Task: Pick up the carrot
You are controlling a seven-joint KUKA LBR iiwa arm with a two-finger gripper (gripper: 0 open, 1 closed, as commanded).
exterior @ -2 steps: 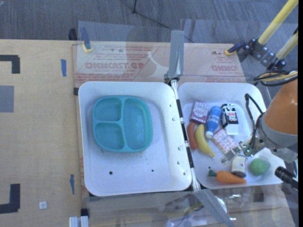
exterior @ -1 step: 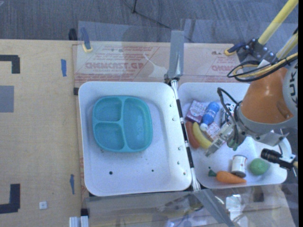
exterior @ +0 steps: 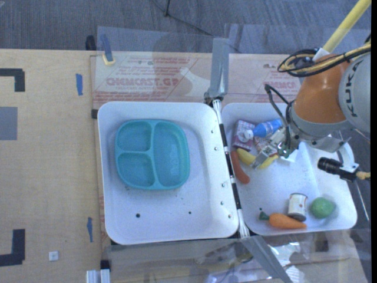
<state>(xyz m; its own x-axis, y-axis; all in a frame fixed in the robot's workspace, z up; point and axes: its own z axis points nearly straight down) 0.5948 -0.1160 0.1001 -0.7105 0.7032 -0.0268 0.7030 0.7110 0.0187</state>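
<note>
Down by the right bin's (exterior: 347, 217) near edge, the carrot (exterior: 284, 220) lies untouched; the claw (exterior: 268, 153) hovers toward the far-left corner over other items, grip unclear. Pick not begun.

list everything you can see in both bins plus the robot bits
left bin: 1, white, left side of the bench
plate: 1, teal, three compartments, in the left bin
right bin: 1, white, beside the left bin
carrot: 1, orange, near edge of the right bin
green ball: 1, green, right of the carrot
can: 1, white with dark ends, just above the carrot
red piece: 1, orange-red, long, by the right bin's left wall
bottle: 1, blue and white, far part of the right bin
packet: 1, purplish, beside the bottle
arm: 1, grey with orange band, over the right bin
gripper: 1, among the far clutter, away from the carrot
</note>
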